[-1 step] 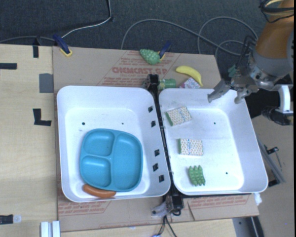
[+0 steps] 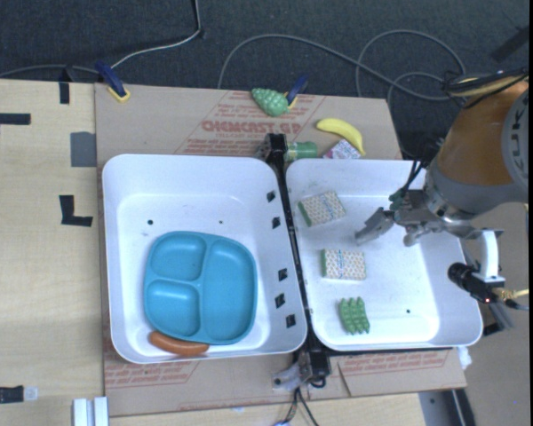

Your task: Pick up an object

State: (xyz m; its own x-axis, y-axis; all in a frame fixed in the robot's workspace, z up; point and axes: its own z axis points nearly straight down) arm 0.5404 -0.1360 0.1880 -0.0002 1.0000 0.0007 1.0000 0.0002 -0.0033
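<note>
The grey arm with its orange band (image 2: 480,140) enters from the right of the frame and reaches over the right-hand shallow white bin (image 2: 426,327), its two-finger gripper (image 2: 393,224) hanging above the bin's upper right part. The metal fingers (image 2: 371,229) stand spread apart with nothing between them, one pointing toward the middle of the frame. Three small things lie on that bin's floor, left of the gripper and apart from it: a pale square sponge-like block with a green speckled pattern (image 2: 322,209) near the bin's upper left corner, a second similar patterned block (image 2: 345,264) near the middle of the bin, and a small green ridged toy piece (image 2: 354,315) lower down, toward the bottom edge. The left-hand white bin (image 2: 124,193) holds a blue plastic divided plate with three compartments (image 2: 200,286), and an orange sausage-shaped toy (image 2: 178,344) lies just beside the plate's lower edge. Above the bins, on the brown cardboard sheet (image 2: 222,122), rest a green knobbly toy (image 2: 270,101) and a yellow toy banana (image 2: 341,133), both outside the bins near the top centre of the frame.
</note>
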